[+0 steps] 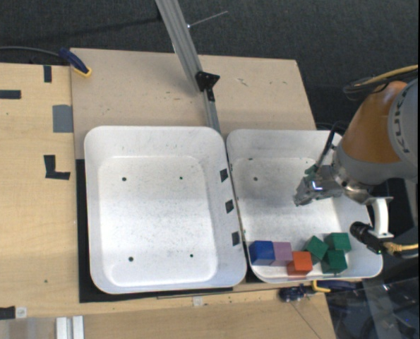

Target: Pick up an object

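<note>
Several small blocks lie along the front edge of the right bin (266, 154): a blue block (262, 251), a pale purple block (283, 252), an orange block (301, 262) and three green blocks (328, 251). My gripper (308, 191) hangs over the middle right of that bin, behind the blocks and apart from them. Nothing is visible between its fingers.
The left bin (153, 207) sits beside the right one. A slanted metal pole (185, 41) runs from the top down to the gap between the bins. The grey arm with its orange band (375, 129) enters from the right.
</note>
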